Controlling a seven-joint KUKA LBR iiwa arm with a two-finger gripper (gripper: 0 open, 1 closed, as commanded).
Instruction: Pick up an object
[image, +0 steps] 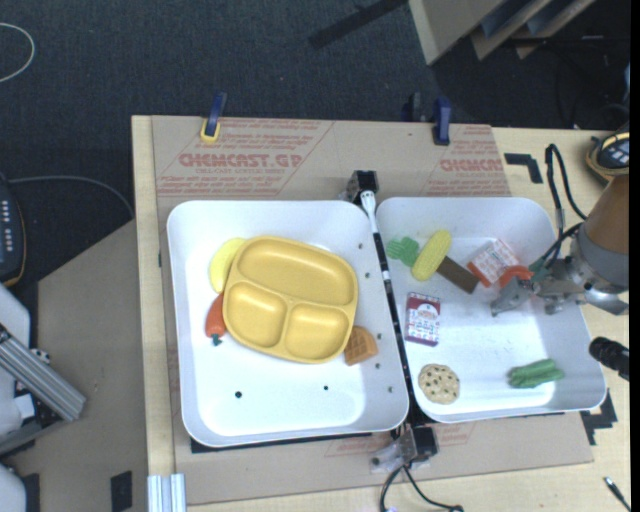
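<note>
The surface (300, 150), a tan board printed with red lettering, carries two shallow white bins side by side: the left bin (190, 330) and the right bin (480, 345), edges touching.

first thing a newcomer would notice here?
The big yellow divided plate in the left bin, covering part of a carrot and a waffle. Then the grey arm's hand low over the right bin, near a red-and-white packet, with a cookie nearer the front.
</note>
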